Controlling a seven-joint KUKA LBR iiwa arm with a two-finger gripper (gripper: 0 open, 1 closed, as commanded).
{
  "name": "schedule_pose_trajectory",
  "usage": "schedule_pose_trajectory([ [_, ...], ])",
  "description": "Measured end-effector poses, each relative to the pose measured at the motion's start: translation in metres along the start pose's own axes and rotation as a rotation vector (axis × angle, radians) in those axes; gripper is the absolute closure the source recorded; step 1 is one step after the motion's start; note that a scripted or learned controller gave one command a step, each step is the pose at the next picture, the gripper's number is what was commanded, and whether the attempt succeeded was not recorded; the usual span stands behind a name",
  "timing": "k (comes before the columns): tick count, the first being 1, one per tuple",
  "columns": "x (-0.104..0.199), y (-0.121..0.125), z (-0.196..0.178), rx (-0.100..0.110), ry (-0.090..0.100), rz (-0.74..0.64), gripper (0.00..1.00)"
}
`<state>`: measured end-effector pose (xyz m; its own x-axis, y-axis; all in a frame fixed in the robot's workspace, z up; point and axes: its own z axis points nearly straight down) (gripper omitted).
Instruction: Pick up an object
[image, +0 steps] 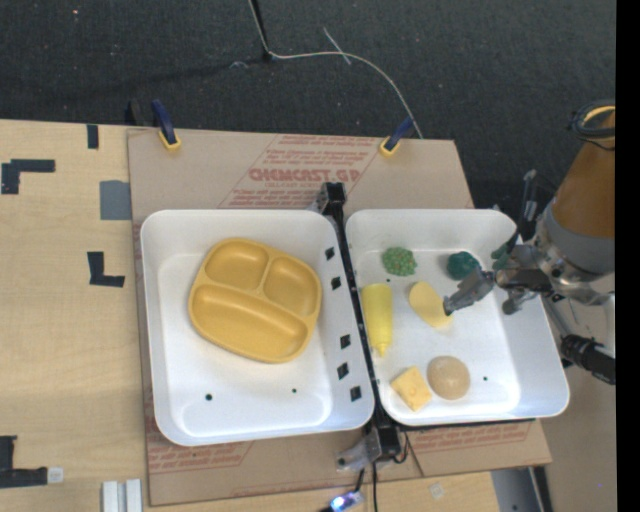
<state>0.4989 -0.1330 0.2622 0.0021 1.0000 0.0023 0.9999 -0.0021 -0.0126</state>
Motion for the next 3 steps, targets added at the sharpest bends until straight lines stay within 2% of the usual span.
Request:
schedule_pose_trajectory([
  [1, 0.000, 0.002, -0.006, -0.011, -0.002, -0.004, 0.00],
  [2, 0.007, 0.006, 0.056, -0.006, -0.001, -0.003, 0.00],
  [3, -0.001, 0.000, 0.113, -0.005, -0.001, -0.001, 0.00],
])
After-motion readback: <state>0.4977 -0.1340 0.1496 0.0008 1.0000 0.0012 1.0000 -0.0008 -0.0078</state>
